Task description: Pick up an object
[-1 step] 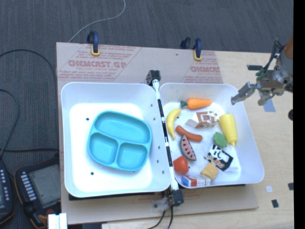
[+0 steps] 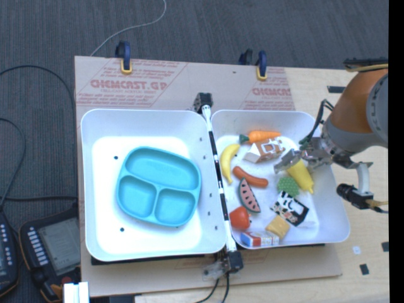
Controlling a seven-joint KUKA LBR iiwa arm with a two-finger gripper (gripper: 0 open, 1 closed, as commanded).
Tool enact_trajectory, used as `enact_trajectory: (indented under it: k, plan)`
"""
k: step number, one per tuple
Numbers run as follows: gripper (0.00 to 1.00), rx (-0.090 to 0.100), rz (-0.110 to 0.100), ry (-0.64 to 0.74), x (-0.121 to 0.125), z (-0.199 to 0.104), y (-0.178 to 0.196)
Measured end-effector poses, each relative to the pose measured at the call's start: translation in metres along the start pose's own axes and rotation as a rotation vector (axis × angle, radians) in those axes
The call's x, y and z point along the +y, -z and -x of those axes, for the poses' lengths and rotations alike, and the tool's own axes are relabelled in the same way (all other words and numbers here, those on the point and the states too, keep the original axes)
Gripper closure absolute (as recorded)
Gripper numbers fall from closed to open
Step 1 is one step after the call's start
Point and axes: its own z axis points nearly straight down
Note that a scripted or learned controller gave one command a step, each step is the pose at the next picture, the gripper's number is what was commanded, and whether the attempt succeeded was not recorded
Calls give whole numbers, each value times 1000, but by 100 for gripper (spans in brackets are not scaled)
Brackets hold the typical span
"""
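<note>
The right bin (image 2: pixel 328 223) holds several toy foods: an orange carrot (image 2: pixel 262 135), a banana (image 2: pixel 228 160), a white and brown box (image 2: pixel 265 150), a red sausage (image 2: pixel 250 177), a watermelon slice (image 2: pixel 250 199), a tomato (image 2: pixel 239 218), a green piece (image 2: pixel 288 185), a yellow piece (image 2: pixel 304 178), a black and white piece (image 2: pixel 290 208) and a cheese wedge (image 2: pixel 278 227). My gripper (image 2: pixel 287 161) hangs low in this bin, just right of the white and brown box and right above the yellow piece. I see nothing lifted.
The left bin (image 2: pixel 101 131) carries a blue divided plate (image 2: pixel 158 186). A metal divider rail (image 2: pixel 214 169) runs between the bins. A small red and white carton (image 2: pixel 252 238) lies at the right bin's front wall. My arm (image 2: pixel 356 115) comes in over the right rim.
</note>
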Motion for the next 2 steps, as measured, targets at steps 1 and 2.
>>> enact_trajectory:
  k: [1, 2]
  plan:
    - [100, -11, 7, -2, 1, 4, 12]
    - [100, -13, 10, -3, -22, -93, 103]
